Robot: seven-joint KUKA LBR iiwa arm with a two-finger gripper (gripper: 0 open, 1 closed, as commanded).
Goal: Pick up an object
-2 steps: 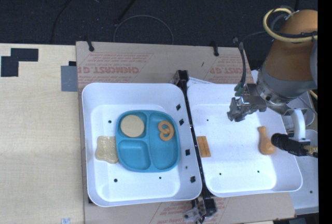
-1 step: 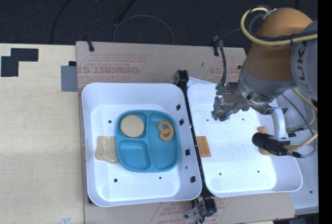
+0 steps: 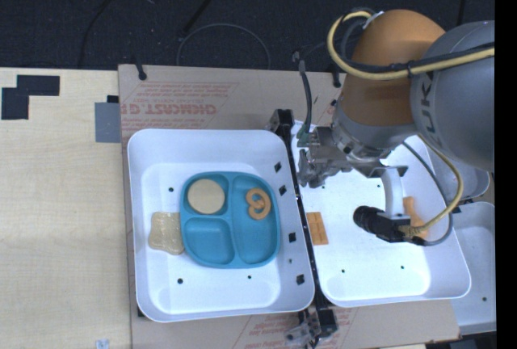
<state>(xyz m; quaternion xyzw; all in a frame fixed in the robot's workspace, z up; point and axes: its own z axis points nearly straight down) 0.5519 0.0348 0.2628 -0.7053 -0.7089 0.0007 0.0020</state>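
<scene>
Two shallow white bins are sitting side by side on a sheet of brown cardboard (image 3: pixel 186 101) with red lettering, which is lying on a pale wooden worktop (image 3: pixel 56 218).

The grey arm (image 3: pixel 404 73), with its orange band, is reaching in from the right. It is hanging over the upper part of the right bin (image 3: pixel 363 275). Its hand (image 3: pixel 317 166) is pointing down at that bin's upper left corner, just beside the wall where the two bins are meeting. The view from above is not showing whether the hand is wide or narrow, so that cannot be told, and nothing is showing in its grasp.

A small flat orange block (image 3: pixel 317 228) is lying on the floor of the right bin, close to its left wall and a little below the hand, apart from it.

In the left bin (image 3: pixel 153 145), a blue divided tray (image 3: pixel 230 246) is lying near the middle. A round tan disc (image 3: pixel 205 195) is resting in the tray's upper left compartment, and a small brown pretzel (image 3: pixel 258 203) is resting in its upper right compartment. A pale yellowish spongy piece (image 3: pixel 165 232) is lying on the bin floor, touching the tray's left edge.

Beyond the worktop, at the top of the view, dark flooring with loose cables is showing
</scene>
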